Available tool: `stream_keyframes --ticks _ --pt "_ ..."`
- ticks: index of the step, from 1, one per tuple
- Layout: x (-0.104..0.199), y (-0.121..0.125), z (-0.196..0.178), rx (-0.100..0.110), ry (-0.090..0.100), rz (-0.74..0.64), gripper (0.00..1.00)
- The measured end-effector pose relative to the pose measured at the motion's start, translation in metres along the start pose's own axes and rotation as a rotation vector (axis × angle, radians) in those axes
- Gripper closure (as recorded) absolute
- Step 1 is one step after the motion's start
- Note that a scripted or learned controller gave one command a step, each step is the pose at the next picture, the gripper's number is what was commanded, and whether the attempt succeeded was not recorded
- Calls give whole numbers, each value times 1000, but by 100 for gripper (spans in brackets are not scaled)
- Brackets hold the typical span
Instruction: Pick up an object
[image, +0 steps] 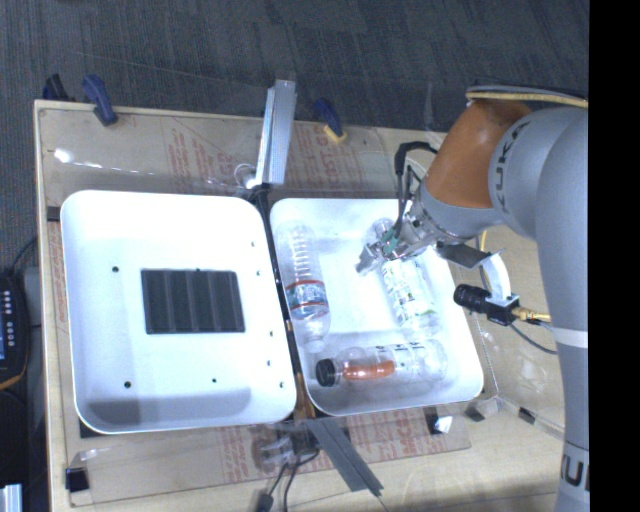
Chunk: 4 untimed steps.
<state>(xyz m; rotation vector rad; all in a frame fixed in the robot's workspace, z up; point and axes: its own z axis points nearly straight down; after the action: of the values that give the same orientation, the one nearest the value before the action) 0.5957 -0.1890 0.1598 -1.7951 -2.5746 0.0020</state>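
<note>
Three clear plastic bottles lie in the right bin. One with a blue and red label lies along the bin's left wall. A second with a white label lies right of the middle. The third, with a black cap and orange contents, lies across the near side. My gripper hangs in the far part of the right bin, at the upper end of the white-label bottle. I cannot tell whether it touches the bottle.
In the left bin lies a flat dark ribbed rectangle. A metal bar stands at the far edge between the bins. Blue clamps grip the board's far edge. Cables and a black connector hang off the wrist.
</note>
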Motion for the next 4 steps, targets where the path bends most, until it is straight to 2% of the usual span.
stream_keyframes --ticks 1,2,3,4 --pt "0 0 0 0 0 0 0" --pt "-19 34 -69 -2 -2 128 0" --pt "-24 6 -1 0 0 1 0" --pt "-11 -29 -8 -1 -1 -43 0"
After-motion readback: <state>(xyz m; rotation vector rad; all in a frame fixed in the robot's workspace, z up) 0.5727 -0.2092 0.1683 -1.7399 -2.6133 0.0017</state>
